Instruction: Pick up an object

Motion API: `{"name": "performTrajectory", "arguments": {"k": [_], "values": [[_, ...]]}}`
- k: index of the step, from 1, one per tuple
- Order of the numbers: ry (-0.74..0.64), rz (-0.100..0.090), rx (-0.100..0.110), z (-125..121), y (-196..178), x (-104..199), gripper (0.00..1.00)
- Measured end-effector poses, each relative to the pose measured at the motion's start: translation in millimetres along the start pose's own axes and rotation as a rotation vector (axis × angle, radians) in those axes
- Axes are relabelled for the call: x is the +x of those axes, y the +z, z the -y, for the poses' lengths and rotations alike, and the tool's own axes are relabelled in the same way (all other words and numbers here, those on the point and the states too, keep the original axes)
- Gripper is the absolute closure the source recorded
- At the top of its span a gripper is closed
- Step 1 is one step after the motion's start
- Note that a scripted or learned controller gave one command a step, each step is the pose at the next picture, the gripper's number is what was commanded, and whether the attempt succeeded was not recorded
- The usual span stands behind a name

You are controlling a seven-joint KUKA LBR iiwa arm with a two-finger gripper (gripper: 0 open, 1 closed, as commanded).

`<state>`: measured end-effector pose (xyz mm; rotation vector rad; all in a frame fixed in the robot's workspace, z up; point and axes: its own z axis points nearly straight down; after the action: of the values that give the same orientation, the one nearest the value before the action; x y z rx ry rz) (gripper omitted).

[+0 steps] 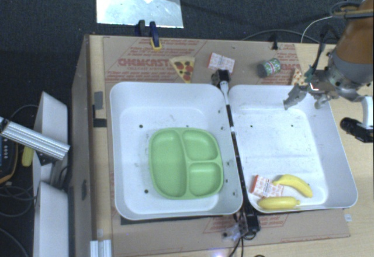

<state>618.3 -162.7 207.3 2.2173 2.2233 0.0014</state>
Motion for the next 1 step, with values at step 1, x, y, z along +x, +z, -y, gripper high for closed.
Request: {"name": "performTrajectory", "arguments": {"k": [1], "values": [[-0.002,0.001,-0.002,-47.9,5.4,-15.0,0.0]]}}
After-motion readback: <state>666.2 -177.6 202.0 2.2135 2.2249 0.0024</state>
